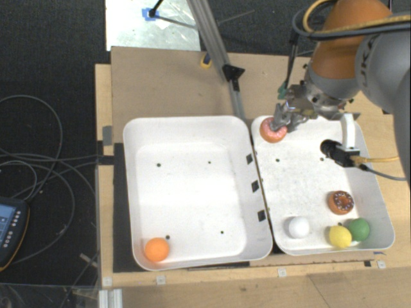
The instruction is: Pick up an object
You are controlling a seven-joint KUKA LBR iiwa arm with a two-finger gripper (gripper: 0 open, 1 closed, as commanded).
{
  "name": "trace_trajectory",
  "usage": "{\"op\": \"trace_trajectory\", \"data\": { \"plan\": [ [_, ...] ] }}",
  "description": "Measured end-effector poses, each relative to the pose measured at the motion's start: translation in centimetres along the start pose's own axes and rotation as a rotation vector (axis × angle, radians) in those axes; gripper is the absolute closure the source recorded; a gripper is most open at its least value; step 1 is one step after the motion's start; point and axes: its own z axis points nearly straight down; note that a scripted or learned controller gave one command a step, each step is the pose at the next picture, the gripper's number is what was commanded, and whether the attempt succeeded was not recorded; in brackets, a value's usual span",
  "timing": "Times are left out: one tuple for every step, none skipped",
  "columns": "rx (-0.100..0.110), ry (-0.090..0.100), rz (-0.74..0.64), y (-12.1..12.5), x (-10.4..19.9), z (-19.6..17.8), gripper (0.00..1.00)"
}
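A pink frosted donut [271, 132] lies in the far left corner of the right bin [302, 178]. My gripper [286, 119] hangs right over that corner, its tip touching or just above the donut's right side. The gripper body hides how the jaws stand. Toward the near end of the same bin lie a chocolate sprinkled donut [340, 202], a white ball [297, 227], a yellow lemon [340, 236] and a green ball [359, 228]. An orange ball [156, 249] rests in the near left corner of the left bin [186, 172].
A grey tripod leg [215, 40] slants down to the far edge between the bins. A black fitting with a yellow cable [340, 153] hangs off the arm above the right bin's right side. Cables and a handheld pendant [9, 226] lie on the floor at left.
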Motion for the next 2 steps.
{"op": "trace_trajectory", "data": {
  "plan": [
    [0.001, 0.0, 0.001, -0.6, 5.3, -0.7, 1.0],
    [0.0, 0.0, 0.0, 0.5, 11.3, -0.6, 1.0]
  ]
}}
